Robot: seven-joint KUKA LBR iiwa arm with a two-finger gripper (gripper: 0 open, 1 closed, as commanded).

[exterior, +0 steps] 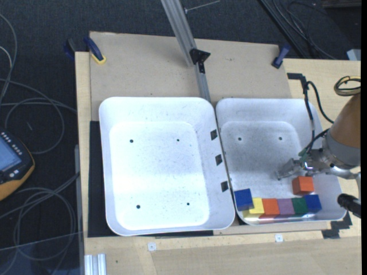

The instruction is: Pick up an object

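Counting seven blocks (279, 205) in right bin (258, 119); left bin (114, 110) beside; end effector (293, 168) state unclear

The scene is lit evenly and fairly brightly from above. The left bin (157, 165), well to the left of the tool (287, 171), is washed nearly pure white, with its speckle faded toward the lower part. Only soft, faint shadows are cast beneath the tool on the right bin (258, 136). The dark floor (34, 16) beyond the surface (143, 67) is rendered dim. Slight softness and grain are seen throughout; the arm (347, 133) right of the tool is mildly blurred.
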